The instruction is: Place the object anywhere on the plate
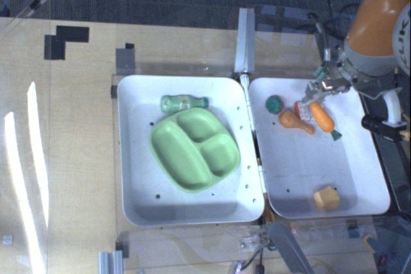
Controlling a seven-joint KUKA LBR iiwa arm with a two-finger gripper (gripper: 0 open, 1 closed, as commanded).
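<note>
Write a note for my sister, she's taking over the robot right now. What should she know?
Gripper: low in the right bin, at the far end, right over the toy carrot. Whether it grips anything cannot be told from this view.
Right bin things: carrot, an orange pear-shaped toy touching it, a small dark green ball, and a yellow block near the front.
Left bin: the green divided plate, nothing on it, with a green bottle lying beside its far edge.
Done: nothing is on the plate yet.
Left: get one object, probably the carrot, lift it, carry it across and set it on the plate.
</note>
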